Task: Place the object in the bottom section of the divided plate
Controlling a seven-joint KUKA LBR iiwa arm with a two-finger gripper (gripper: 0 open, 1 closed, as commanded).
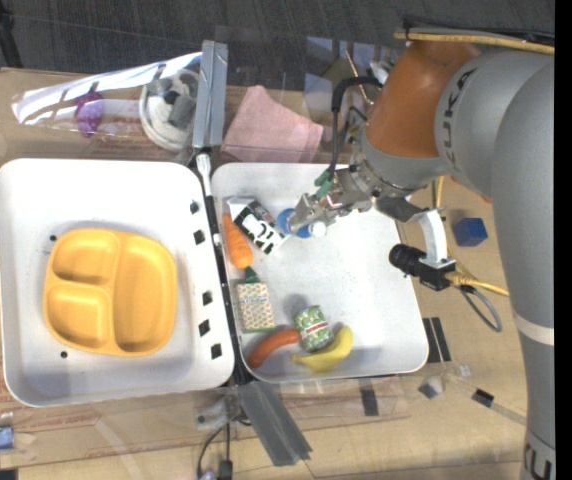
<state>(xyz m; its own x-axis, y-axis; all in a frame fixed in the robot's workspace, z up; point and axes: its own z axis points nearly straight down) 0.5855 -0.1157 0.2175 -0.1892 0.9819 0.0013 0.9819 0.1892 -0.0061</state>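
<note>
Two shallow white bins sit side by side on the bench. Nearest, at the right bin's [406,298] six o'clock, a banana [331,351], a green can [312,327] and a red pepper [271,343] crowd together, a patterned box [255,306] just beyond. At nine o'clock lies a carrot [237,245] beside a black-and-white toy [258,227]. Towards twelve o'clock the gripper [311,214] hangs over a blue object [299,224]; whether it grips I cannot tell. In the left bin [26,368] rests the yellow divided plate [112,290].
</note>
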